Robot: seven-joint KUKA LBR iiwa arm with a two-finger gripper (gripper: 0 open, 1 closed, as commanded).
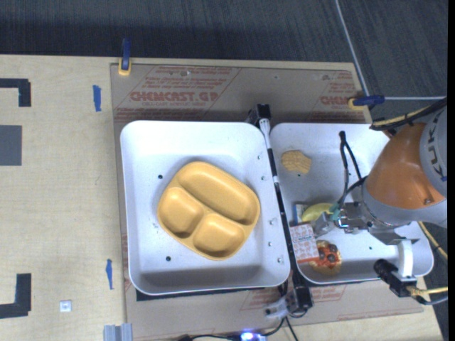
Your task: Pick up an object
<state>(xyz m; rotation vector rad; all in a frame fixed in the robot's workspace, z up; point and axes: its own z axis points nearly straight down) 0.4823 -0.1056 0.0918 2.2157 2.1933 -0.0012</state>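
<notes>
The right bin holds a tan cookie-like piece near its back left, a yellow banana-like object at mid left, and a small red and white packet beside an orange-red snack pack at the front left. My gripper is low in this bin, right next to the yellow object's right end. The arm's orange band and grey wrist cover much of the bin's right half.
The left bin contains a large yellow three-compartment tray. Both bins rest on a cardboard sheet on the wooden bench. Black cables hang by the wrist. A black divider runs between the bins.
</notes>
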